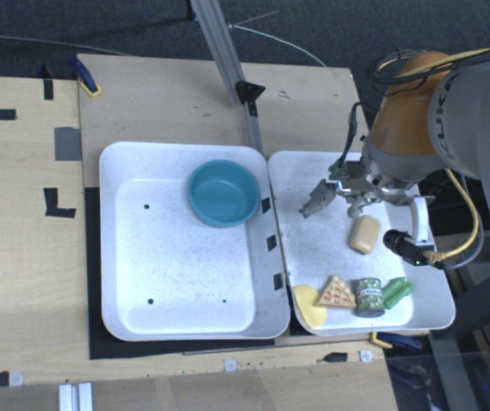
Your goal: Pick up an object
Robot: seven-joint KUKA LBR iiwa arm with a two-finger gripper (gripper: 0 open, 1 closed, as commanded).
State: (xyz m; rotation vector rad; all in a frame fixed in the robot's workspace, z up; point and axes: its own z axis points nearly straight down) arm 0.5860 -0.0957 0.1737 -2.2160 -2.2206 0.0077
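Speckled white bins: round blue bowl, triangular pizza slice.

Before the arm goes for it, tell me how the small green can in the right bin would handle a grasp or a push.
The green can seems to lie on its side, so a push may well roll it. It looks small and rigid, probably light. The green vegetable and pizza slice crowd either side, so fingers might nudge those neighbours first.

No lettering, label or number can be read on anything here.
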